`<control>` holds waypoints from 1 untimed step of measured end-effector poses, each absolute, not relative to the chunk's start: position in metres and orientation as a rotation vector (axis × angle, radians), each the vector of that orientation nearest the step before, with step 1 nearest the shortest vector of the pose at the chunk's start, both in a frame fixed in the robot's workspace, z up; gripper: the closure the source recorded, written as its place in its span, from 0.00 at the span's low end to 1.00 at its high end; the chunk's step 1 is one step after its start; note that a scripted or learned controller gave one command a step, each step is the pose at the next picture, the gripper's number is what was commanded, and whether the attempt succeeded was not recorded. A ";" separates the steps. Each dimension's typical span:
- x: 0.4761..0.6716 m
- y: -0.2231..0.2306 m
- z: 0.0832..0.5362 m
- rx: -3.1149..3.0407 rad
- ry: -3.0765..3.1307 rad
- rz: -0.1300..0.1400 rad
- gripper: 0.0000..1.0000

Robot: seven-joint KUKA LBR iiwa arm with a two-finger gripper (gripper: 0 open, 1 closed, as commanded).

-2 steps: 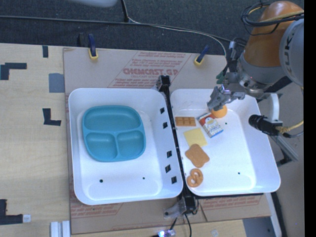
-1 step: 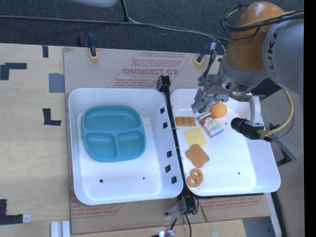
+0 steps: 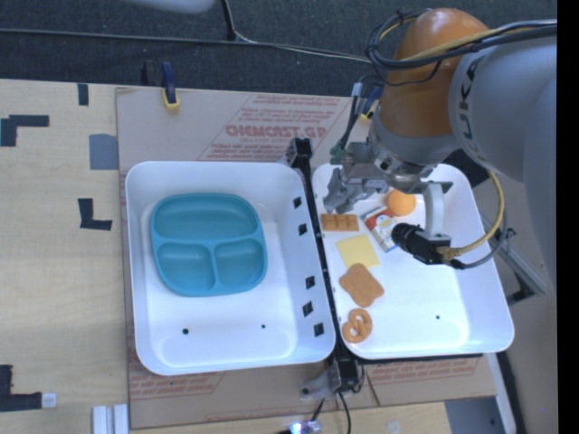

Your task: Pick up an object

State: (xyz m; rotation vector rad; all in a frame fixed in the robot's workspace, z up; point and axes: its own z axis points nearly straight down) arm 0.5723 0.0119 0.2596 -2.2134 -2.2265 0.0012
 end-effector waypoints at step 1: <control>0.565 0.065 0.236 -2.211 -2.226 0.004 1.00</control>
